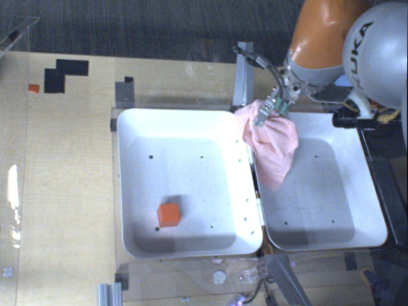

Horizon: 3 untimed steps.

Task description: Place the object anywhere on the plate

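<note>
The grey arm [357,43] with its orange band reaches in from the right and bends down over the seam where the two bins meet. The left bin [185,180] and the right bin [325,193] sit side by side, white and shallow, their inner rims touching. No plate can be made out, so where the cloth should go is uncertain. Hanging from the tool is a pink cloth [275,146], bunched at its top and draping down in loose folds, its upper part across the shared rim and its lower tail over the near-left part of the right bin; whether that tail brushes the floor cannot be told. The gripper [268,112] is pinched closed on the cloth's gathered top corner, with fabric visibly caught between the fingers. By the look of it the cloth is light, limp and shapeless: it will sag, swing and trail behind any move, and a thin pinch could slip loose, so a hold on a thick bunched fold, as here, seems soundest. It is in no way fragile. Smallest, an orange block [169,215] lies on the left bin's floor toward its near-left part, well apart from the cloth
</note>
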Each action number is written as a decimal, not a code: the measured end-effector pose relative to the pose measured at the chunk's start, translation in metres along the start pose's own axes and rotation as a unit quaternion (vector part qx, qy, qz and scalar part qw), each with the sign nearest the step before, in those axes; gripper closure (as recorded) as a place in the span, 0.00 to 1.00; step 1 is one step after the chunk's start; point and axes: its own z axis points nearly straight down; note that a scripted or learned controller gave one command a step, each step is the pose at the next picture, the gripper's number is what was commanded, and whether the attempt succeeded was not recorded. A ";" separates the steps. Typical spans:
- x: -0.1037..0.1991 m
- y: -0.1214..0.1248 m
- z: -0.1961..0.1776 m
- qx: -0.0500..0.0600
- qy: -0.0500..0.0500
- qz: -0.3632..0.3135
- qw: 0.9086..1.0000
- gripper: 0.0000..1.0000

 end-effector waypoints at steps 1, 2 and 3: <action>0.050 0.017 0.011 0.000 0.001 -0.200 0.980 1.00; 0.085 0.037 0.015 -0.001 0.001 -0.338 0.941 1.00; 0.138 0.059 0.021 -0.001 0.002 -0.340 0.940 1.00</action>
